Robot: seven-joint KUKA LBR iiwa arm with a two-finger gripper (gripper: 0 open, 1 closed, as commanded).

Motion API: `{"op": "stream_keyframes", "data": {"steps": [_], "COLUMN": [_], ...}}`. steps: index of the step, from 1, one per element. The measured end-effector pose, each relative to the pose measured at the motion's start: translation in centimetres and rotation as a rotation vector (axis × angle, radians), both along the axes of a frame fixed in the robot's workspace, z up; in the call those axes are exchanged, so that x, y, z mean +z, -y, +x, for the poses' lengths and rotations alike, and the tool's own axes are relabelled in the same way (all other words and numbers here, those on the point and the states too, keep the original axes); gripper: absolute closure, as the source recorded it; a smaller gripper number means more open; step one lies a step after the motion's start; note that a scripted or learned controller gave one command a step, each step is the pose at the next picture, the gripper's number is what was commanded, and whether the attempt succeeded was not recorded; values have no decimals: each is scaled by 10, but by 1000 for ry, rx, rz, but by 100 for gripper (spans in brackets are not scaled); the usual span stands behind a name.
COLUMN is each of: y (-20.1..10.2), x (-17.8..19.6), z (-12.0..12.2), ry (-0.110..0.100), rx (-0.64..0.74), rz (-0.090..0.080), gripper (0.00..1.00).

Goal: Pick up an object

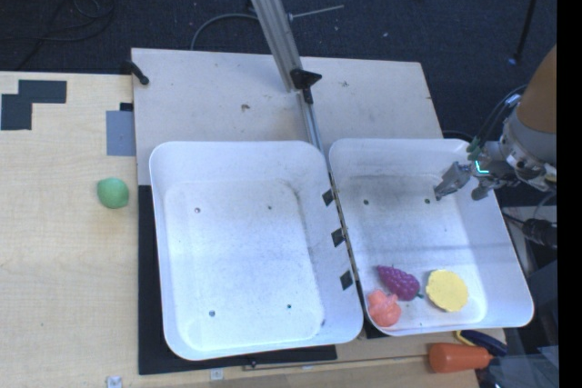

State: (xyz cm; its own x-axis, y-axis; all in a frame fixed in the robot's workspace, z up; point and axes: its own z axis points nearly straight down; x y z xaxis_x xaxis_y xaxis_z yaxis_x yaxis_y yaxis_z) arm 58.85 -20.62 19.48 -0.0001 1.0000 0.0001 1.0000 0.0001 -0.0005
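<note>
While the hand [452, 182] hovers near the right bin's [509, 241] far right edge, its state unclear, the purple grape bunch [398, 281], yellow disc [447, 290] and orange piece [385, 308] crowd the near edge; it should descend squarely over one.

White bins: two [241, 164] [427, 150]. Purple grape bunch [398, 281]: one. Yellow round piece [447, 290]: one. Orange-pink piece [385, 309]: one. Green ball [113, 193]: one.
</note>
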Motion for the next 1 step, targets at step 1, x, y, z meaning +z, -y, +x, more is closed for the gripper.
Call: {"op": "stream_keyframes", "data": {"steps": [1], "y": [0], "x": [0], "z": [0], "ry": [0], "rx": [0], "rz": [0], "gripper": [0]}}
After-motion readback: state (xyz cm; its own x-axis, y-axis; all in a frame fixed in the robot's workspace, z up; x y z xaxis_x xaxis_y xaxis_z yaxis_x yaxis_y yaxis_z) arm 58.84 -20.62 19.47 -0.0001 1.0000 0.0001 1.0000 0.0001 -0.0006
